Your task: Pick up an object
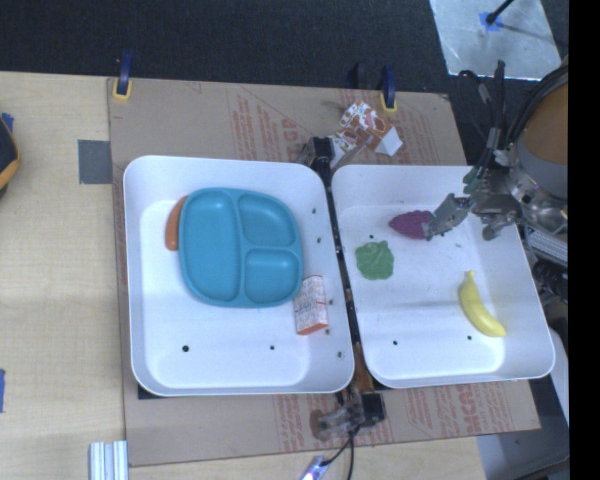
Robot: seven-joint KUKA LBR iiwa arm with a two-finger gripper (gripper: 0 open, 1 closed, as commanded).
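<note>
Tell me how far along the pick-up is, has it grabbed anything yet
Not yet. Done: the gripper has reached into the right bin, its open fingers spread beside the purple object. In hand: nothing sits between the fingers. Left: closing on something and lifting it; the green object and the banana lie on the bin floor.
</note>
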